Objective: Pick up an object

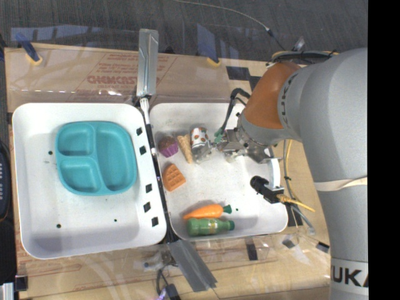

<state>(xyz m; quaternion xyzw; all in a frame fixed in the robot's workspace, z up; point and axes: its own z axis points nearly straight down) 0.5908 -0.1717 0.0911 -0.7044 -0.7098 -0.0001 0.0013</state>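
- In the right bin [275, 214], upper middle: gripper [209, 147] down low, reaching in from the right, right against a small can [199, 137] with a white and brown label.
- Finger state: cannot tell, wrist blocks the view; can't confirm the can is held.
- Just left of the can: tan cone-shaped toy [185, 148], then a purple toy [167, 146] near the bin's left wall.
- Below those: orange waffle-like toy [174, 177].
- Bottom of bin: toy carrot [206, 212] lying flat, green bottle [209, 226] just under it, nearly touching.
- Arm [312, 124] grey, orange band above the wrist, covers the bin's right side.
- Left bin [37, 230]: teal three-compartment plate [97, 156], upper middle.
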